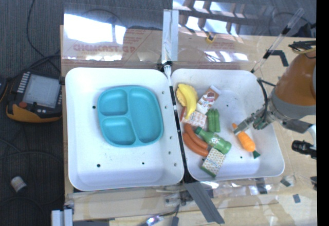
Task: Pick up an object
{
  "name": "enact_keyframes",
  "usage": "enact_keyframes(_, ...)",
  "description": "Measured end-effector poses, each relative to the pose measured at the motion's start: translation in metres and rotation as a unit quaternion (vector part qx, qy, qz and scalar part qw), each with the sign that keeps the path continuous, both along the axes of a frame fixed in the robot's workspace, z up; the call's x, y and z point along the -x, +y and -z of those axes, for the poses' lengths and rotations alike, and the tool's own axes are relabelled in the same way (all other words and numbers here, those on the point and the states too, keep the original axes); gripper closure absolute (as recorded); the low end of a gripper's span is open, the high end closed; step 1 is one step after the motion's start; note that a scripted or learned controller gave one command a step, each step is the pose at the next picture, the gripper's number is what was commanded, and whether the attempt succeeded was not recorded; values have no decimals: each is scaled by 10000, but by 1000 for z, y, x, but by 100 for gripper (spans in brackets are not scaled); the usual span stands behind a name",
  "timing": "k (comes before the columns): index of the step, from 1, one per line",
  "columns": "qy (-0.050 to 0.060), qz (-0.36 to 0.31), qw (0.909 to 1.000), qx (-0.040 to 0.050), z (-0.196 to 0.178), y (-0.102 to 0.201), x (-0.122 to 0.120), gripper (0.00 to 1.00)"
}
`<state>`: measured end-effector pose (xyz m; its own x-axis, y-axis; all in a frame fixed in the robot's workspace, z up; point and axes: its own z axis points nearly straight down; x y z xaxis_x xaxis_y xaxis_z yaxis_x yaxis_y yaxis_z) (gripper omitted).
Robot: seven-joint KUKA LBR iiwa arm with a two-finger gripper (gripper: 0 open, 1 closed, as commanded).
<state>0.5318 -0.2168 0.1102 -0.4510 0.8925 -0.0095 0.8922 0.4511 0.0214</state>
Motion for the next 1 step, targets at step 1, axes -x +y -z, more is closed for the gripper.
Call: enact_keyframes(1, 116, 220, 9997, 7, -86, 58, 1, 100)
